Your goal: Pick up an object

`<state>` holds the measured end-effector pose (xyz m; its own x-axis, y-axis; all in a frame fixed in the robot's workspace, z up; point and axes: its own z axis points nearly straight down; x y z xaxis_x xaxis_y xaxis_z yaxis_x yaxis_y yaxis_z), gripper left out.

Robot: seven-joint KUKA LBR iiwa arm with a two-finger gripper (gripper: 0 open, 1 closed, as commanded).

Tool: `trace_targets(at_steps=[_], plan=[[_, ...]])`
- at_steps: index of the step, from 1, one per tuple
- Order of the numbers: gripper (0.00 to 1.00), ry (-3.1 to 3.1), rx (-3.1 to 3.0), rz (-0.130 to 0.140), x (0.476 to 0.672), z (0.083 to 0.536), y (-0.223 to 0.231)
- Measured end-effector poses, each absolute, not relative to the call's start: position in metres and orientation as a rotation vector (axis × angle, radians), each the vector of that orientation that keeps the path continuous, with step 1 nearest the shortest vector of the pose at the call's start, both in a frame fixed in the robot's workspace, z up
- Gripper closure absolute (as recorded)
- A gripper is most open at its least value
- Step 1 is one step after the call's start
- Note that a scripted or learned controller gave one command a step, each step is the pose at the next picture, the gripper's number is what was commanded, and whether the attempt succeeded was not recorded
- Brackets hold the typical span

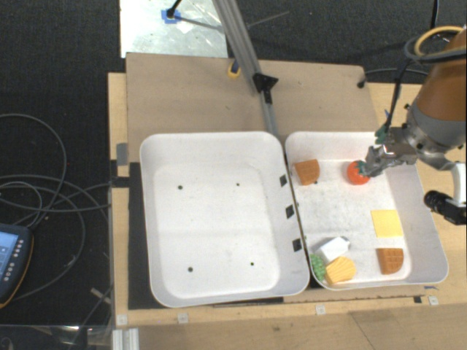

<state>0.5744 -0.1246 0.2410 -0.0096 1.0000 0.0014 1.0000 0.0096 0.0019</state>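
Observation:
The right bin [419, 195] holds several small objects. A red-orange round piece [356, 173] lies near its far edge, with my gripper [373, 163] right at its right side, touching or almost touching it. An orange-brown block [307, 171] sits at the bin's far left. A yellow flat square [386, 223] lies on the right, and an orange waffle-like block [390, 260] sits in front of it. At the near left corner are a white block [335, 249], a yellow-orange wedge [340, 270] and a green piece [318, 267].
The left bin [157, 195] stands beside the right one, with black clips [290, 211] along the shared edge. A grey pole [241, 35] slants across the bench at the back. Cables and a tablet [13, 257] lie on the floor at left.

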Motion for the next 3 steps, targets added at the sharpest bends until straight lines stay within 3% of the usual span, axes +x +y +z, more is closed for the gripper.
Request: trace_targets(at_steps=[1, 3], plan=[[1.00, 2.233, 2.208, 0.006, 0.589, 0.247, -0.068], [1.00, 2.235, 2.210, 0.002, 0.594, 0.226, 0.034]])
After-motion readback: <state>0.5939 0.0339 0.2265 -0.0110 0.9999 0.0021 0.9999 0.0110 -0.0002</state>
